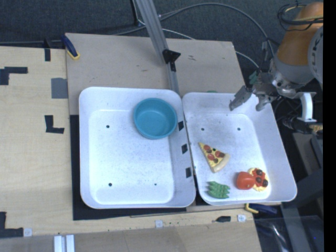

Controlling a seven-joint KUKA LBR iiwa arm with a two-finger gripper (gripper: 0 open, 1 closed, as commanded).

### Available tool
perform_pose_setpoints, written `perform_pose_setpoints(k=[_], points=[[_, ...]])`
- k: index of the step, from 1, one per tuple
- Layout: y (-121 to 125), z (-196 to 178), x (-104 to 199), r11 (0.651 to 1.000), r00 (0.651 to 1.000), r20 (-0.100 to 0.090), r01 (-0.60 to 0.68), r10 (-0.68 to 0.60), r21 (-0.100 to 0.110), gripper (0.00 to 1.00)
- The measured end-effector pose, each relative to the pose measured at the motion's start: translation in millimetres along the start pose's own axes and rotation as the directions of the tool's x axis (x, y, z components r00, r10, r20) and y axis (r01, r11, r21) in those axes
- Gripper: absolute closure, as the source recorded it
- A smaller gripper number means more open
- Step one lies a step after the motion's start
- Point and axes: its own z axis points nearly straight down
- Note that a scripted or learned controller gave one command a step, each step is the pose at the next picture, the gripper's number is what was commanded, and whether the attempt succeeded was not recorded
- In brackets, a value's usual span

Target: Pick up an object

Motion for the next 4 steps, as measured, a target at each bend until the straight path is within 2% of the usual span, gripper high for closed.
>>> perform_pose_setpoints(k=[1,2,3,4], points=[[9.1,54.0,1.0,1.000,1.000,-0.001,0.000,0.000,0.005,0.00],[-1.4,111.5,0.5,1.000,1.000,-0.001,0.000,0.000,0.005,0.00],[-1.8,130.4,1.1,1.000,1.000,0.000,0.000,0.000,0.001,0.00],[-1.1,118.7,0.8,1.000,1.000,0.001,0.001,-0.001,-0.001,1.00]])
